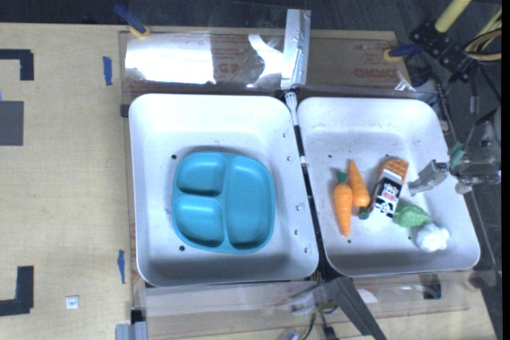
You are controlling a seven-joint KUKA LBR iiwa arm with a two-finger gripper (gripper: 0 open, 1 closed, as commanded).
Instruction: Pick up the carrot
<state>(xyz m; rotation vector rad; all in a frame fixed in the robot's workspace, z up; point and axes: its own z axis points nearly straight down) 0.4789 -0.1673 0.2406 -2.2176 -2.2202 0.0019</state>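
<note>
Two orange carrots lie side by side in the right bin [374, 123], left of its middle. The fatter carrot [343, 205] points toward the front. The slimmer carrot [358, 184] leans against it on the right, with a green stub at its lower end. My gripper [432, 175] hovers at the right bin's right edge, well to the right of the carrots and apart from them. It is small and partly cut off against the arm's grey parts [478, 163].
Between the carrots and the gripper lies a small orange-topped carton [390, 187]. A green leafy toy [411, 214] and a white lump [433, 237] sit near the bin's front right corner. The left bin [151, 131] holds a blue divided plate [225, 201].
</note>
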